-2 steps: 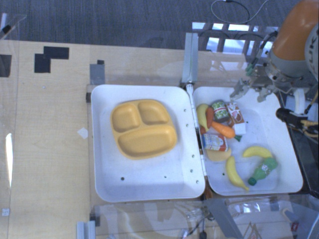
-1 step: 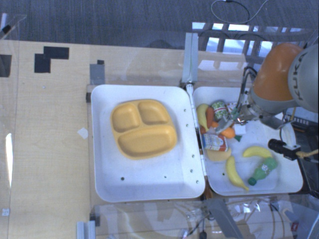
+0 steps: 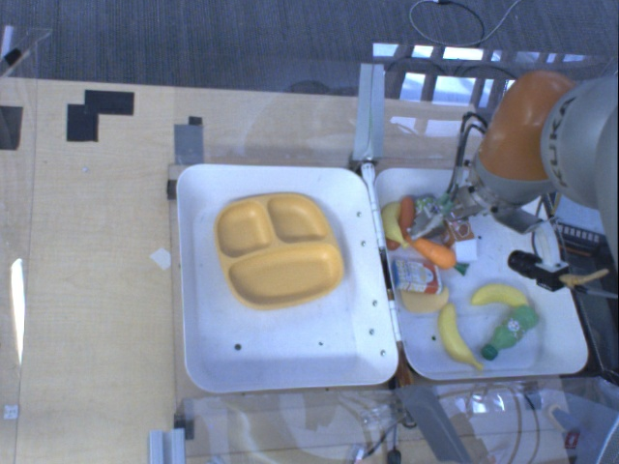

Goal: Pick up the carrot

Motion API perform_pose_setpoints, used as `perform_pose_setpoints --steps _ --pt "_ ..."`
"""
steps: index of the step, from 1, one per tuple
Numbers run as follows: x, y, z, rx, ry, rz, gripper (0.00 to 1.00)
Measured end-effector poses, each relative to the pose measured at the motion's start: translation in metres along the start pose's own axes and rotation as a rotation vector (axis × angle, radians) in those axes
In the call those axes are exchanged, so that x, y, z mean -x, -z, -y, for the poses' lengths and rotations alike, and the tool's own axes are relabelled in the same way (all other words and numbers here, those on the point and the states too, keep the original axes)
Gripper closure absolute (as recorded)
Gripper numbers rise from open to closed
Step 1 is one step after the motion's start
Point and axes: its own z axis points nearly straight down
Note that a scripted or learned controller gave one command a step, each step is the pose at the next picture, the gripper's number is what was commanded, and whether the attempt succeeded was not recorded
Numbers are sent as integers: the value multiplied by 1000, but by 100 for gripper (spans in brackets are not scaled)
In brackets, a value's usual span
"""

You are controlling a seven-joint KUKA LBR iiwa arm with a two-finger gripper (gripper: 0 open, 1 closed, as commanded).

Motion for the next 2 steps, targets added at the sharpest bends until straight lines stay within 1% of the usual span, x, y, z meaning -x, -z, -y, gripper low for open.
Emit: perform_pose_setpoints --steps 1,2 --pt "-14 -4 22 23 -114 12 0" --pt "-11 10 20 28 -114 17 100"
